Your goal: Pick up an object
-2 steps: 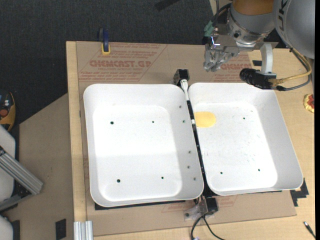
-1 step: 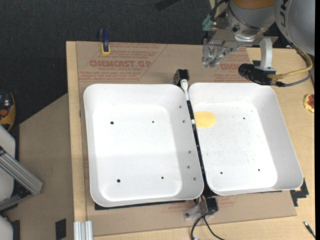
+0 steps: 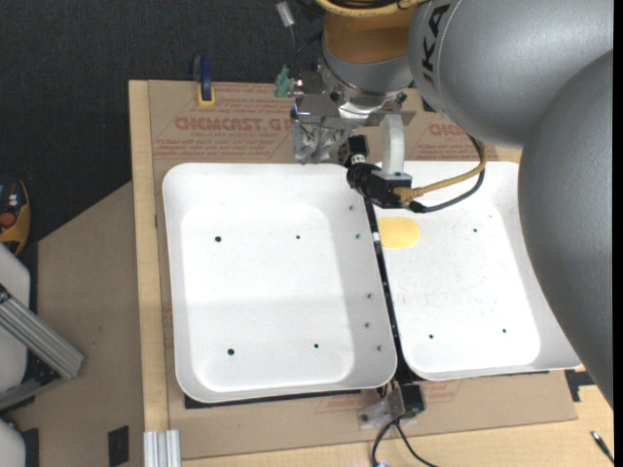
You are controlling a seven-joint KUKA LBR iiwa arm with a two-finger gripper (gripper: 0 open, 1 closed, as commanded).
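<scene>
A small, flat, yellow object (image 3: 399,233) lies in the right bin (image 3: 487,300), close to that bin's left wall and towards its far end. My gripper (image 3: 317,140) hangs from the grey arm with the orange band, over the far rim of the left bin (image 3: 263,290) near the seam between the two bins. It sits up and to the left of the yellow object, apart from it. Nothing shows in the gripper. A black fitting with a cable (image 3: 382,185) juts out from the wrist just above the yellow object.
Both bins rest on a brown cardboard sheet (image 3: 156,261). A blue clamp (image 3: 204,79) stands at the sheet's far left corner. An aluminium rail (image 3: 39,339) lies off the bench at left. A small connector with a cable (image 3: 401,402) sits at the front seam.
</scene>
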